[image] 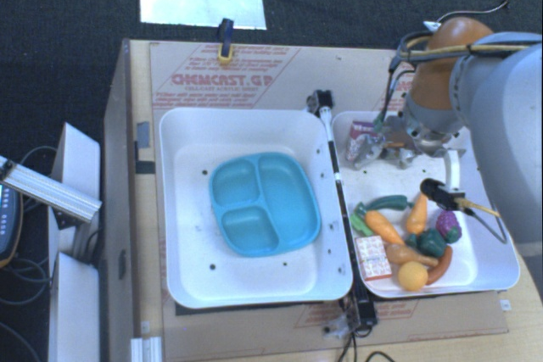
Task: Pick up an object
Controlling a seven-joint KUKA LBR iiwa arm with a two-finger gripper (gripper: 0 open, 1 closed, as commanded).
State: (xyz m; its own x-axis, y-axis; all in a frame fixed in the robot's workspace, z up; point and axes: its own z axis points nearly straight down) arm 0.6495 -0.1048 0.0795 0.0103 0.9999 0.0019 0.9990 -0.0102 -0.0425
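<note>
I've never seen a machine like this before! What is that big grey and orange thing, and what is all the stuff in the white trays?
That big grey thing with the orange band is a robot arm. It reaches in from the right, and the camera looks down on it from above. At its end is a gripper, like a hand with two fingers, low over the far end of the right bin. I cannot tell whether it holds anything. Its job is to pick something up. Nearer us in that bin lies a heap of toy food: an orange carrot, a yellow lemon, a purple eggplant. The left bin holds a blue plate with three sections.
</note>
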